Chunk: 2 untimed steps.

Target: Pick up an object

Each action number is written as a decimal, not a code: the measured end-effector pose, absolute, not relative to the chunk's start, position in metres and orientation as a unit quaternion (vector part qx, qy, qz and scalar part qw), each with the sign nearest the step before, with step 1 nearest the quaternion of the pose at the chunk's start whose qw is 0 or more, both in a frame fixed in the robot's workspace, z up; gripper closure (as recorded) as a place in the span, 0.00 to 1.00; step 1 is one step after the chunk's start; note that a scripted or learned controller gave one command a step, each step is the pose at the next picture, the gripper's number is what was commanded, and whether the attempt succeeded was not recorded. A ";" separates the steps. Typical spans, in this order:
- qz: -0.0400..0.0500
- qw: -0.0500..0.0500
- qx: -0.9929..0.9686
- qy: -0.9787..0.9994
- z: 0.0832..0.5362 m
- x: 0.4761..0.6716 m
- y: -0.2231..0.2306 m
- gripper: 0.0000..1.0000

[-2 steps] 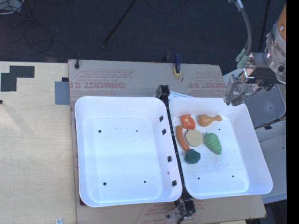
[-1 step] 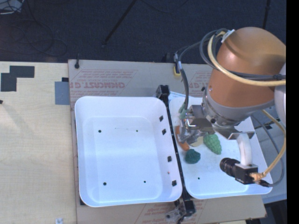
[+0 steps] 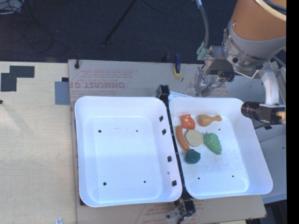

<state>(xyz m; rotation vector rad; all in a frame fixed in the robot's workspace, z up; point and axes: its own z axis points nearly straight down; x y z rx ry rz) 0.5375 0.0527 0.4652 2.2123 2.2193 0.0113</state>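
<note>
**A:** Where is the pincer (image 3: 207, 84)?

**B:** High over the far edge of the right bin (image 3: 254, 171), hanging below the grey wrist and its orange band. Whether it is released or clenched, I cannot tell; the metal parts blur together at this angle. I see nothing between them.

**A:** And the things to pick?

**B:** All in the right bin, clustered in its far left part. A red piece (image 3: 188, 121) sits farthest, with a tan drumstick shape (image 3: 208, 120) just to its right. Nearer, an orange sausage-like piece (image 3: 181, 137) lies beside the dividing wall, touching a pale round disc (image 3: 194, 138). A light green bumpy piece (image 3: 213, 143) lies just right of the disc, and a dark green lump (image 3: 192, 156) sits nearest.

**A:** The left bin (image 3: 88, 171)?

**B:** White, side by side with the other on the surface (image 3: 32, 148).
</note>
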 end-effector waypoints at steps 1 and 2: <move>-0.007 -0.006 0.708 0.706 0.352 0.482 0.037 1.00; 0.006 0.004 0.706 0.708 0.500 0.493 0.063 1.00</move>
